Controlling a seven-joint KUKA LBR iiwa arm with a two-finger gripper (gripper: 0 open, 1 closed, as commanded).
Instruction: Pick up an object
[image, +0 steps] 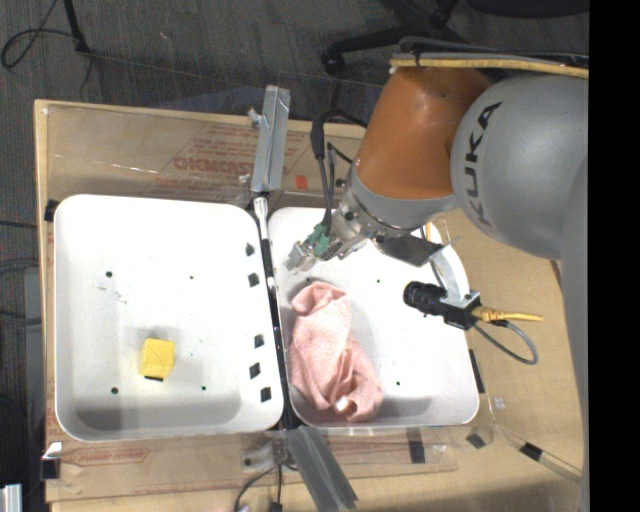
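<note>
A crumpled pink cloth (330, 350) lies in the right bin (440, 390), against its left wall and running down to its front edge. A small yellow block (157, 358) sits in the left bin (120, 250), toward the front. The grey arm with its orange band (420, 130) reaches in from the upper right. Its gripper (312, 250) hangs over the rear left part of the right bin, just above the top edge of the pink cloth. Nothing shows between its tips.
A metal bar (267, 140) runs back from the divider between the bins. A black cylindrical fitting with a yellow cable (445, 302) sticks out over the right bin's right side. Brown bench board surrounds both bins.
</note>
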